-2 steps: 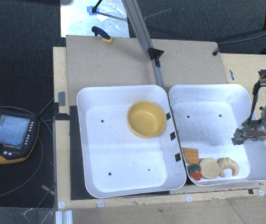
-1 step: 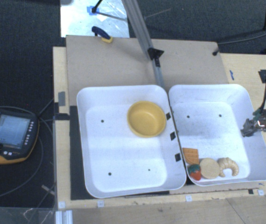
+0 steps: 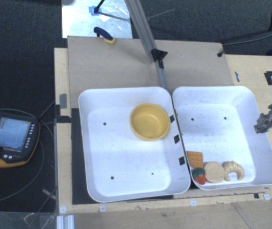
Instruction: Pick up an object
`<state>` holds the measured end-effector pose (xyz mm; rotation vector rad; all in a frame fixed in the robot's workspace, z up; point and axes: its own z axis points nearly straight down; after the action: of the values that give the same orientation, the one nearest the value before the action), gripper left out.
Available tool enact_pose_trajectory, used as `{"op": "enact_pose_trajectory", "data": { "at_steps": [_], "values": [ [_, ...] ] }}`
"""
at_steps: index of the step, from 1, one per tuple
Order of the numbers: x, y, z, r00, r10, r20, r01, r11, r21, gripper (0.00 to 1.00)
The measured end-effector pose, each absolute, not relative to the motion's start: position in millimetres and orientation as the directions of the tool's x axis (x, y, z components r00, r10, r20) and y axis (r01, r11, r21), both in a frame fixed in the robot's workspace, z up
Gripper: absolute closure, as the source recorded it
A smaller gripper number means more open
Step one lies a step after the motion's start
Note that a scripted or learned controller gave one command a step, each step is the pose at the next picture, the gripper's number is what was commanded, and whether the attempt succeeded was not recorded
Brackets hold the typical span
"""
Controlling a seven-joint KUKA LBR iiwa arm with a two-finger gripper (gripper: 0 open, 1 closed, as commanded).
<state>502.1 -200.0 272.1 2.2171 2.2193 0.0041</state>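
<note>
- So, the jaws (image 3: 265, 124) are sitting at the far right, just over the right rim of the right bin (image 3: 250, 99), not touching any of the objects. Honestly too small and blurry to make out, so I cannot tell how they stand.
- Nothing visible between them as far as I can see.
- All the small stuff is bunched in the near corner of the right bin: an orange waffle-looking square (image 3: 195, 158), a red and green round thing (image 3: 199, 175) just in front of it, a pale round disc (image 3: 214, 171) next to that, and a croissant (image 3: 234, 170) on the right end of the row.
- They're pretty much touching each other.
- The left bin (image 3: 93, 175) holds a yellow bowl (image 3: 149, 121), upright, up near its far right corner.
- Off the tabletop (image 3: 188, 61) to the left there's a control pendant (image 3: 9, 137) lying on the dark floor.
</note>
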Motion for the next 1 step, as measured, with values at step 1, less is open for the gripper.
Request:
{"op": "enact_pose_trajectory", "data": {
  "at_steps": [1],
  "values": [
    [514.3,-148.0,274.5,-0.005,1.0,0.001,1.0,0.005,0.001,1.0]
  ]
}}
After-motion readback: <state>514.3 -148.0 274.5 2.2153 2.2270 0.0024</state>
